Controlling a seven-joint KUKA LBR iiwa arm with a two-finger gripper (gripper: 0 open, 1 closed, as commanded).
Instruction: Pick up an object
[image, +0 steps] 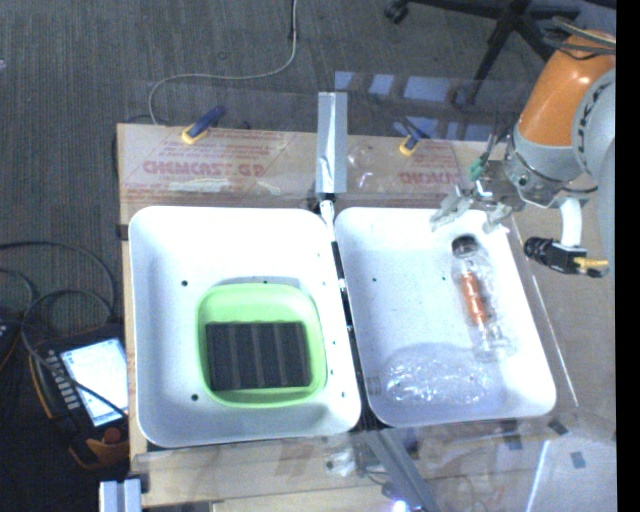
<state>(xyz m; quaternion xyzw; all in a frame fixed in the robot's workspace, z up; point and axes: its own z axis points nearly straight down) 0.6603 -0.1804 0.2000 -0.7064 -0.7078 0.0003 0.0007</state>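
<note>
The hand (472, 205) hangs over the back rim of the right bin (400, 300), its two metal fingers (450, 212) spread apart with nothing between them. Just in front of it, a clear plastic bottle (477, 297) lies on its side along the bin's right wall, dark cap toward the hand, something orange showing inside. A crumpled clear plastic wrap (432, 377) sits near the bin's front wall, close to the bottle's base. Above the hand, the arm (560, 110) shows its orange band at the upper right. The left bin (160, 250) holds a green tray (262, 343) with a dark ribbed inside. Both bins rest side by side on the counter (230, 170), over clear sheeting held down by clamps (202, 124).
</note>
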